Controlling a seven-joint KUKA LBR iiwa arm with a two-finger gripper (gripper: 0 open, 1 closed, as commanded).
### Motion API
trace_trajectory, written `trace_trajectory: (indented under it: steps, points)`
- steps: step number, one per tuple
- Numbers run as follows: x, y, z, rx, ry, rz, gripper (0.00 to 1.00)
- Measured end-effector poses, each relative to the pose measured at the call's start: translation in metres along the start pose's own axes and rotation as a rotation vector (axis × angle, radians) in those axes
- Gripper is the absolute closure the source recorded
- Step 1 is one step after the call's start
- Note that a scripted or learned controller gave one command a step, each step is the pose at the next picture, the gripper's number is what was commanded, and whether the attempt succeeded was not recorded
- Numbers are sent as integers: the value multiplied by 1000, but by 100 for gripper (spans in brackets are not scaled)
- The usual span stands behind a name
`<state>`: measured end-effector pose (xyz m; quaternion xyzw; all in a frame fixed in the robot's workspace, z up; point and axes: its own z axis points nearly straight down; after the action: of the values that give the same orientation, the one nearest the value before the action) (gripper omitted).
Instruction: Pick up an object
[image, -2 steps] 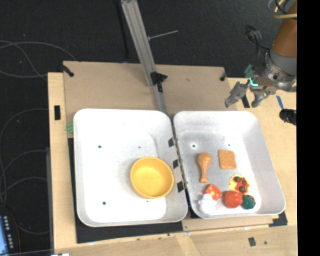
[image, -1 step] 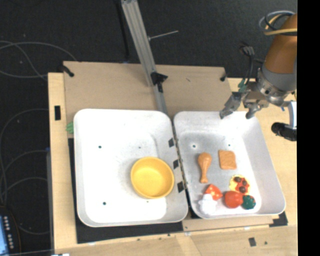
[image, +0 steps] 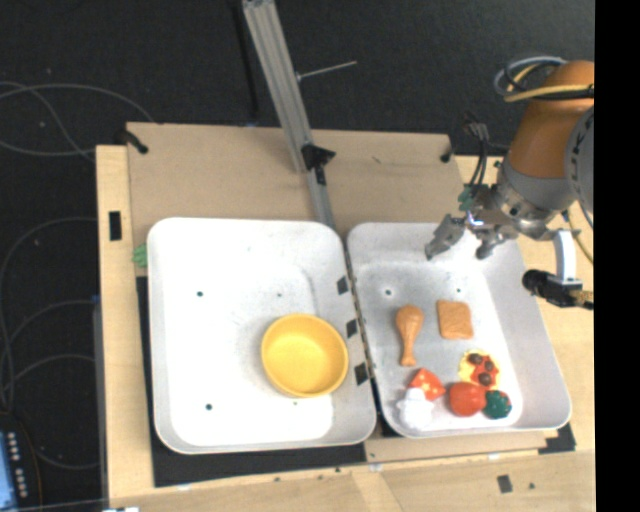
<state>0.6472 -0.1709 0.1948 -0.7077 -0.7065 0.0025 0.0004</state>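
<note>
Toy food cluster at near edge of right bin (image: 520, 300): white piece (image: 413, 408), tomato (image: 465, 399), green piece (image: 497, 404). Drumstick (image: 408, 333), cracker (image: 455, 320) mid-bin. Yellow bowl (image: 304, 355) in left bin (image: 200, 270). My gripper (image: 462, 243) over right bin's far end, fingers spread, pinching nothing. Risk: items crowded, descent may snag neighbour or close on air.

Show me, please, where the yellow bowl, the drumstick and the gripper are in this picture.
yellow bowl (image: 304, 355), camera view, on the bowl's inner floor.
drumstick (image: 409, 333), camera view, midway along the toy.
gripper (image: 462, 246), camera view, midway between its spread fingertips.
</note>
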Motion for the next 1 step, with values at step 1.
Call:
trace_trajectory:
  steps: [1]
  points:
    - [-6, 3, 61, 1, 0, 1, 0]
